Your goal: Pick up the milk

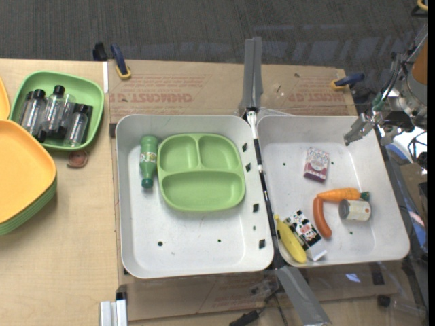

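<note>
The gripper (359, 129) is hanging over the far right corner of the right bin (380, 250), and I cannot tell how its jaws stand because that corner is a tangle of metal and cable. The milk (305, 232), a small carton with black cow patches, is lying flat near the front left of that same bin, just beside a banana (291, 242), well apart from the gripper. A carrot (338, 195) and a curved orange sausage (323, 217) are lying near the middle, with a short grey cylinder (355, 211) beside them and a small pink packet (317, 164) farther back. In the left bin (197, 253) a green divided plate (201, 172) is sitting with a green bottle (148, 160) lying along its left side. Off to the left on the bench, a green tray (90, 99) is holding dark bottles beside stacked orange plates (24, 182).
</note>
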`<state>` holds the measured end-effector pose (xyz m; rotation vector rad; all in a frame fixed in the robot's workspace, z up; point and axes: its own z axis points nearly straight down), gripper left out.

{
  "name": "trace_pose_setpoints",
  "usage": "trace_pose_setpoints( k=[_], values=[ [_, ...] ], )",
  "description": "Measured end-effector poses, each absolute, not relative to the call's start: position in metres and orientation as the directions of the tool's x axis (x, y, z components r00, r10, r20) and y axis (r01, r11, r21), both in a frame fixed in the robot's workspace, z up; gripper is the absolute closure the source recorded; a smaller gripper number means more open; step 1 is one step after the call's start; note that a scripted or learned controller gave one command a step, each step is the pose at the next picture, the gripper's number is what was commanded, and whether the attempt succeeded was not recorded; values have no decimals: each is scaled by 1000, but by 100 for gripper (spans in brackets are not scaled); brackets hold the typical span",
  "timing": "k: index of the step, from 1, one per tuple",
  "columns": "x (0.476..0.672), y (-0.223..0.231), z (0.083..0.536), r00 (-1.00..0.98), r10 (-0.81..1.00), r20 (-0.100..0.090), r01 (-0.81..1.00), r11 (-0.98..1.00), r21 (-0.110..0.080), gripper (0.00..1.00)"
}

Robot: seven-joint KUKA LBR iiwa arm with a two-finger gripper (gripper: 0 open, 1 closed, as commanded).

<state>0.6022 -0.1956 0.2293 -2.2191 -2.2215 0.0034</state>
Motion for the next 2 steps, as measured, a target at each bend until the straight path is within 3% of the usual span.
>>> trace_pose_setpoints(
  k=[1, 2],
  values=[
    [623, -140, 91, -217, 976, 0, 976, 217, 0, 0],
    [535, -200, 92, 0, 1000, 0, 1000, 0, -1, 0]
  ],
)
